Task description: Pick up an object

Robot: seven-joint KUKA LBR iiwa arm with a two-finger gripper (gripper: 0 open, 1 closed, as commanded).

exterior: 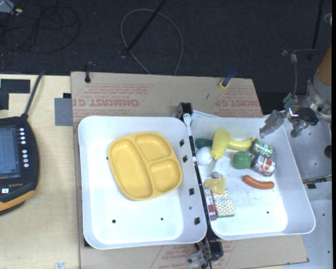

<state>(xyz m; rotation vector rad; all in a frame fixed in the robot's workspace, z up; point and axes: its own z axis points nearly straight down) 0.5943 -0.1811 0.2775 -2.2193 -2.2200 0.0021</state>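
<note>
Approach step. Gripper (284,123) hung above the right bin's (294,203) upper right edge, jaws spread wide, holding nothing. Candidates clustered just below-left: small can (264,165), green ball (242,159), sausage (258,182). Next move likely calls for descent over one.

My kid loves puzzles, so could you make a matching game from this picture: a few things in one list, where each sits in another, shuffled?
Things:
1. yellow tray
2. sausage
3. handheld screen
4. blue and yellow clip

Places:
A. on the cardboard behind the bins
B. in the left bin
C. on the bench left of the bins
D. in the right bin

Pairs: 1-B, 2-D, 3-C, 4-A
</note>
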